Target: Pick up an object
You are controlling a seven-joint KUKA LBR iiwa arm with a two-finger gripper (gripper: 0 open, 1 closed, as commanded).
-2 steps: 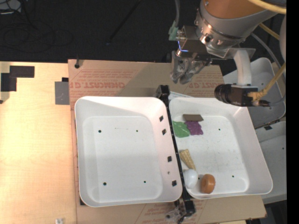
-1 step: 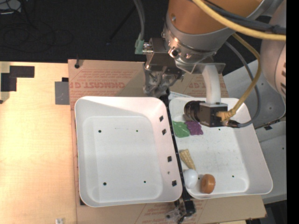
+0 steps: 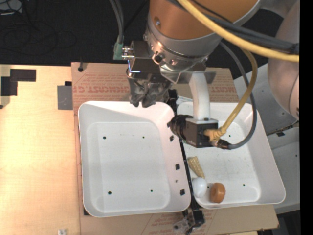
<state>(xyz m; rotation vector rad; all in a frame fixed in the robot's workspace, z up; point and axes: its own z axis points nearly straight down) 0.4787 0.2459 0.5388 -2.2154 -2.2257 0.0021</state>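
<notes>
The gripper (image 3: 145,96) hangs over the far rim of the left bin (image 3: 93,131); its fingers look drawn close with nothing between them, though the dark blur makes that uncertain. In the right bin's (image 3: 259,155) near-left corner lie a white ball (image 3: 199,186), a brown ball (image 3: 217,192) and a tan wedge (image 3: 196,167).

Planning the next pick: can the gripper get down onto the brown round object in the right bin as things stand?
Probably yes. The brown round object lies uncovered near the right bin's front edge, though a white ball sits close beside it and may crowd the gripper.
</notes>
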